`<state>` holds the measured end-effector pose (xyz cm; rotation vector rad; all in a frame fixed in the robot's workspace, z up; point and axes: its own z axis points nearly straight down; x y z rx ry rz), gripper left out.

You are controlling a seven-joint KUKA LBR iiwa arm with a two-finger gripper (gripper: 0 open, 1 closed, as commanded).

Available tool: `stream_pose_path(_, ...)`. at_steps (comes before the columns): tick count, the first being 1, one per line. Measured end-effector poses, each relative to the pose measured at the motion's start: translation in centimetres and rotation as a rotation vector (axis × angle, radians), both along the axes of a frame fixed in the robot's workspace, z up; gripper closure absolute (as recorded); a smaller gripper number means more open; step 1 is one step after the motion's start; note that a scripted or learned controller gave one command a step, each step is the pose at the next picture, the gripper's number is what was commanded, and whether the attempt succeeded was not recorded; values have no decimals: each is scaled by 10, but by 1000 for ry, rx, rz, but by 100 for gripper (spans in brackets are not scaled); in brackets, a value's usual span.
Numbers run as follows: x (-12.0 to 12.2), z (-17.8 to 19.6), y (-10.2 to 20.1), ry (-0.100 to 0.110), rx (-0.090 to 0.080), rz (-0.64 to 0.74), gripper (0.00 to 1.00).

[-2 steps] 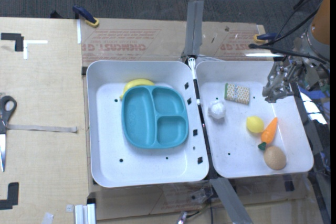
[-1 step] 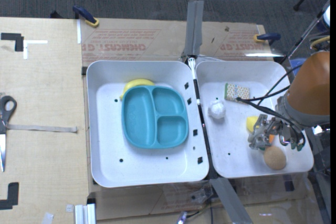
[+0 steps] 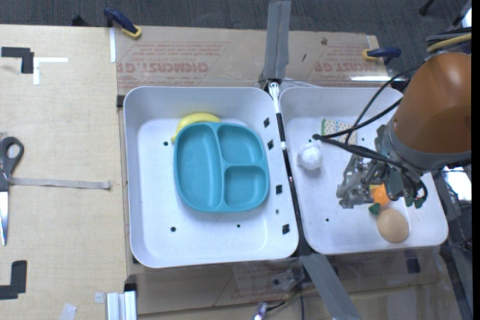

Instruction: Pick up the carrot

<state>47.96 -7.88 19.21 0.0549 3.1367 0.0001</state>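
A small orange carrot (image 3: pixel 380 195) lies in the right bin (image 3: pixel 322 236), partly covered by the arm's cables. My gripper (image 3: pixel 354 189) hangs low over the bin floor just left of the carrot, close to it or touching it. The wrist and cables hide whether anything sits inside the gripper.
A tan egg-shaped object (image 3: pixel 392 226) lies in front of the carrot near the bin's front wall. A white ball (image 3: pixel 309 157) and a patterned packet (image 3: pixel 335 127) sit further back. The left bin (image 3: pixel 142 236) holds a blue divided plate (image 3: pixel 222 166) and a yellow banana (image 3: pixel 196 119).
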Motion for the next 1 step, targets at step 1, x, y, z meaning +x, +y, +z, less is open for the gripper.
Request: stream_pose_path(1,85,120,-8,0,0,36,100)
